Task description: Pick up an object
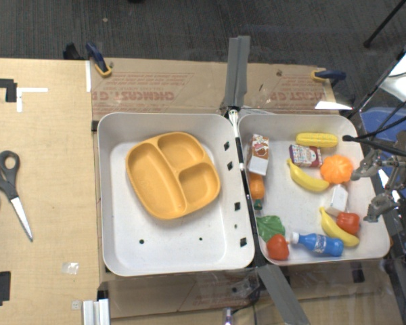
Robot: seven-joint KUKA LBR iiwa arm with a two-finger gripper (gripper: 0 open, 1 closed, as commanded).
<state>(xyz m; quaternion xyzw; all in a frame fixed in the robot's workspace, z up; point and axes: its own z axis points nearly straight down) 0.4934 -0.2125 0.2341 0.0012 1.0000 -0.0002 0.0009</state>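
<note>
While the gripper (374,185) hung just to the right of the orange fruit (336,169), over the right rim of the right bin (294,208), its metal parts blurred into the clutter at that edge, and I could not tell whether the claw was released or clenched; nothing could be seen held in it

Every candidate for picking lay around that orange fruit in the same bin. A yellow oblong toy (317,139) lay just above and left of it, and a red and white packet (304,156) sat just to its left, below the yellow toy. A banana (308,178) curved along its lower left, touching or nearly touching it. A white block (338,198) stood just below it, and lower still a second banana (333,226) lay against a red pepper-like piece (349,221). Well below the fruit, a blue bottle (318,244) lay on its side with its white cap pointing left. Farther to the lower left sat a red round fruit (277,247) under a green leafy piece (269,225). Far to the left of the orange fruit, a small carton (259,153) stood above a smaller orange piece (256,189)

Well to the left of the orange fruit, the left bin (122,242) held a yellow divided plate (172,175), and farther left again scissors (10,189) lay on the bench
</note>
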